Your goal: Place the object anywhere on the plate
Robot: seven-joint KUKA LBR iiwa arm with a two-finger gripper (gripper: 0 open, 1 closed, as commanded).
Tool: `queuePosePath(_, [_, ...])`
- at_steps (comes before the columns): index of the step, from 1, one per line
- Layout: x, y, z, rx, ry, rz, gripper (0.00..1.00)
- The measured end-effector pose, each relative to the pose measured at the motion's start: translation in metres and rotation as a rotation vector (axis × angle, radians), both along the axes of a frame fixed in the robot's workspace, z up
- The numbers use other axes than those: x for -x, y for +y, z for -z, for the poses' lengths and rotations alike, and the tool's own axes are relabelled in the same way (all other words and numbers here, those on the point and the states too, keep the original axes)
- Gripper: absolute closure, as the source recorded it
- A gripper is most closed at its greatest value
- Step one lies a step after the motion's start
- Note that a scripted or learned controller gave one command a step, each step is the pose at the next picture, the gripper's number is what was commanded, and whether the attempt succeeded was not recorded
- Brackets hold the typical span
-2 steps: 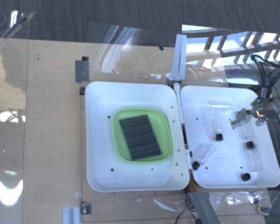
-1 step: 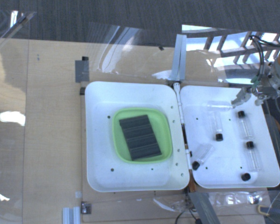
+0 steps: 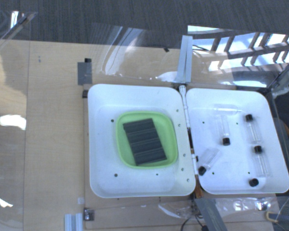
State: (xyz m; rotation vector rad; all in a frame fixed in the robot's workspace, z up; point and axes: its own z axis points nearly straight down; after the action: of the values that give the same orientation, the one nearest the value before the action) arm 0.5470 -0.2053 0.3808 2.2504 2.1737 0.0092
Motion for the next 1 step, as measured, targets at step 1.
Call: queuePosePath(1, [-0.0269,0.0224,0.0687,-0.007,0.007,0.408,0.00])
